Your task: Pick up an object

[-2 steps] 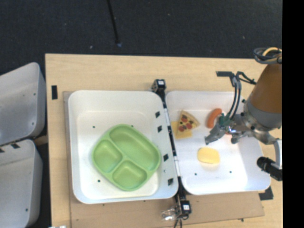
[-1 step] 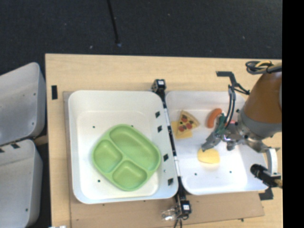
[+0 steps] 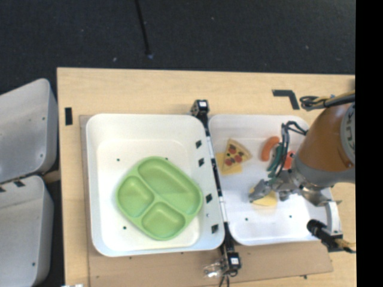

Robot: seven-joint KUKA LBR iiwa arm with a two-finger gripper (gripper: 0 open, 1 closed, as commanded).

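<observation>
- claw [image 3: 263, 191] low in right bin [image 3: 239, 232], finger state: can't tell
- yellow wedge [image 3: 265, 201] touching just under it; looks light, stiff, slick; grip the flat sides
- pizza slice [image 3: 233, 156] farther, up-left
- green tray [image 3: 158, 197] farthest, left bin

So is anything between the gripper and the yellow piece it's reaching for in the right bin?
Nothing visible. The gripper sits right over the yellow wedge; the pizza slice and the red-orange sausage lie apart, further up the right bin.
</observation>
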